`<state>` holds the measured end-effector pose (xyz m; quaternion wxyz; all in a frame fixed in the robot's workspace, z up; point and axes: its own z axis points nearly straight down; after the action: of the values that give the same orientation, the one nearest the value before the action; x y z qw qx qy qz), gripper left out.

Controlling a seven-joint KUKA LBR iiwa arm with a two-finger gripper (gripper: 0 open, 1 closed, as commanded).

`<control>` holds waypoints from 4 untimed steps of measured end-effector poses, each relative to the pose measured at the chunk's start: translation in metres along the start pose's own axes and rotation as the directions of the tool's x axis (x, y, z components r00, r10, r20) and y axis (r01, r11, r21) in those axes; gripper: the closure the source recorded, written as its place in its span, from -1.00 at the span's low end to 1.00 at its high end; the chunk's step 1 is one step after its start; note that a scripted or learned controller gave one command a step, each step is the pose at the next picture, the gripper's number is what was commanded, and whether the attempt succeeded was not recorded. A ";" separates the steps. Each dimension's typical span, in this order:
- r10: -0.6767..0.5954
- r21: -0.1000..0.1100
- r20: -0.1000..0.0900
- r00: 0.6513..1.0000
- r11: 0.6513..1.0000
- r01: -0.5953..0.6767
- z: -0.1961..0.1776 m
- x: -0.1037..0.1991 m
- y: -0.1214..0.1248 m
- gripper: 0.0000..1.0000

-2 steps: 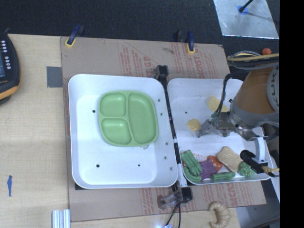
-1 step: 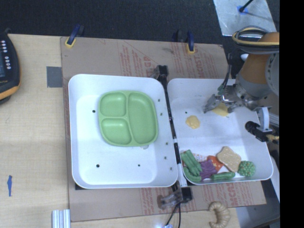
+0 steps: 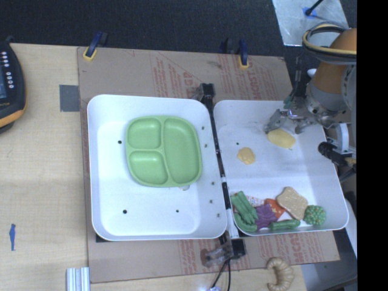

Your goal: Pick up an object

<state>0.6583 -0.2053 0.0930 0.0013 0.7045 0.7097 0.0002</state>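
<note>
1. Progress on the pick is judged to be early: nothing is seen lifted, and every object lies on a bin floor.
2. The gripper (image 3: 285,121) is seen low in the upper part of the right bin (image 3: 315,180), its fingers spread fairly wide, with nothing between them.
3. A pale yellow piece (image 3: 281,139) lies just below the gripper, touching or almost touching the fingertips; which cannot be told. It is judged the likely target.
4. What is left, by this reading: the fingers must be closed around the piece and it must be raised clear of the bin.
5. A smaller round yellow piece (image 3: 246,156) lies near the middle of the right bin, apart from the gripper.
6. Along the right bin's lower edge a cluster of toy food is packed together: a green vegetable (image 3: 244,208), a purple piece (image 3: 265,214), a toast slice (image 3: 292,202) and a broccoli floret (image 3: 314,214).
7. The left bin (image 3: 109,180) holds a green divided plate (image 3: 163,151) with three compartments, nothing in them.
8. Both bins sit side by side on a cardboard sheet (image 3: 182,71) on the tabletop (image 3: 42,180).
</note>
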 end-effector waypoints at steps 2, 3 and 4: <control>-0.001 0.003 0.000 1.000 1.000 0.001 0.000 0.001 -0.002 -1.00; -0.001 0.005 -0.001 1.000 1.000 0.001 0.001 0.003 -0.002 -1.00; -0.002 0.005 -0.001 1.000 1.000 0.002 0.001 0.003 -0.002 -1.00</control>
<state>0.6564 -0.2026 0.0923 -0.0012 0.7040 0.7102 -0.0012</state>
